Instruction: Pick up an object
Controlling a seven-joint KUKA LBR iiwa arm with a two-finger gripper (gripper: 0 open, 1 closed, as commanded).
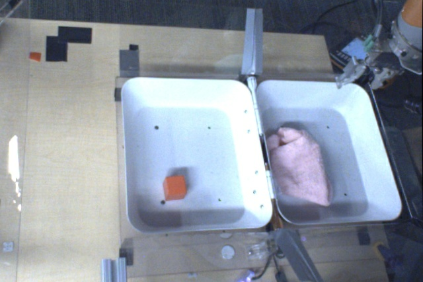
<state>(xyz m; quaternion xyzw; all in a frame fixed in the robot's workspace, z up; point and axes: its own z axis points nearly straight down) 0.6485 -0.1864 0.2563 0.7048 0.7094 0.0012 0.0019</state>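
Two candidates for the pick were seen. A small orange block lay in the left bin, toward its near side and left of centre, resting flat on the floor and well apart from every wall. A crumpled pink cloth lay in the right bin, heaped against the left wall and stretched toward the near edge. The block was judged the cleaner target, since its firm, squared sides were left free all round. The cloth, being soft and pressed against a wall, was judged likely to be pinched only in part or to slip. Neither object was touched by anything. The gripper was held over the far right corner of the right bin, just at its rim and high above the floor, well apart from the cloth and farther from the block, so nothing was carried by it. Whether it was spread or closed could not be made out at that size and angle. This placement was read as a waiting pose at the edge of the work area, kept clear so that both bins could be viewed from above. The two bins were set side by side on the pale wooden bench, parted by a grey metal rail, presumably so that objects could be kept sorted in two compartments.
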